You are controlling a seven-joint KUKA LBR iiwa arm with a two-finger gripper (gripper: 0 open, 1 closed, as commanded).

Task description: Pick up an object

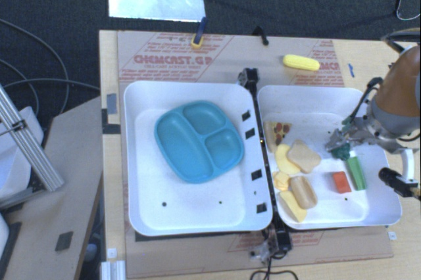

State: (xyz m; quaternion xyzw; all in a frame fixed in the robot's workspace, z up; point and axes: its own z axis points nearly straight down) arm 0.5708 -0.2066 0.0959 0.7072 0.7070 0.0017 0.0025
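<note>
My gripper (pixel 340 142) is low in the right bin (pixel 329 100), on its right side, directly over the upper end of a green stick-shaped toy (pixel 356 171). A small red block (pixel 341 182) lies just left of that green toy. Further left in the same bin are a tan bread slice (pixel 304 156), a bun-shaped piece (pixel 303 191), some yellow pieces (pixel 284 159) and a small pizza slice (pixel 281 133). The grey arm with its orange band (pixel 401 89) comes in from the right edge.
The left bin (pixel 197 210) holds a blue divided plate (pixel 198 140). A yellow toy (pixel 301 62) lies on the cardboard behind the right bin. A small yellow and blue item (pixel 198 37) sits near the cardboard's far edge. Black clips run along the wall between the bins.
</note>
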